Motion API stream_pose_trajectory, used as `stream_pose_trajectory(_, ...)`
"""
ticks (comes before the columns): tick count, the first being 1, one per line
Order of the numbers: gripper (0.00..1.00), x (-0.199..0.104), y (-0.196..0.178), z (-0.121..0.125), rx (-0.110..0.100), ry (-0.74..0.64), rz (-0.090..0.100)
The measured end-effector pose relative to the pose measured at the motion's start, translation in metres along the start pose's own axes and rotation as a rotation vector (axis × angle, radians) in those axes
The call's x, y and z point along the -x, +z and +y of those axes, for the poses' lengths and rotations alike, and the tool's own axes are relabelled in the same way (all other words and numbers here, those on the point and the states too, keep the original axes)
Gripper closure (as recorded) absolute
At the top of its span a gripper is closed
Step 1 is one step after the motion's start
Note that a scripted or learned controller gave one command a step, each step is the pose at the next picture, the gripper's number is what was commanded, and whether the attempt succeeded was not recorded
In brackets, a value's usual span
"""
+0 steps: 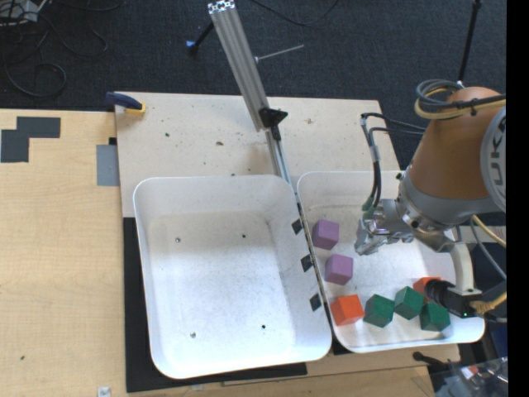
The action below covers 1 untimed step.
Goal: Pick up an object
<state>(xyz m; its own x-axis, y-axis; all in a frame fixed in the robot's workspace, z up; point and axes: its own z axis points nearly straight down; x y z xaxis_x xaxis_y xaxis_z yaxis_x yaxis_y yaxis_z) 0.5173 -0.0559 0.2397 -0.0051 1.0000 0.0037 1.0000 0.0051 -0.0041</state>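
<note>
Arm: the grey arm with its orange band reaches in from the right and hangs over the far half of the right bin.
Gripper: the gripper sits low over the right bin's floor, just right of the purple blocks; whether it is open or closed cannot be told, and nothing shows gripped in it.
Upper purple block: a pale purple cube lies in the right bin close to its left wall, a little left of the gripper and apart from it.
Lower purple block: a second pale purple cube lies just nearer than the first, also by the left wall.
Orange block: a bright orange cube rests at the near left corner of the right bin.
Green blocks: three dark green cubes lie in a row along the near edge, to the right of the orange block.
Red-orange piece: a small red-orange thing lies just behind the green blocks, partly hidden.
Left bin: the left bin is white with dark specks on its floor.
Metal post: a slanted metal post rises from the far side, between the two bins.
</note>
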Motion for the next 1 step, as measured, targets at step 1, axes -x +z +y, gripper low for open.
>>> stream_pose_trajectory(1,1.00,-0.0616,0.0005,0.0017,0.000,-0.001,-0.001)
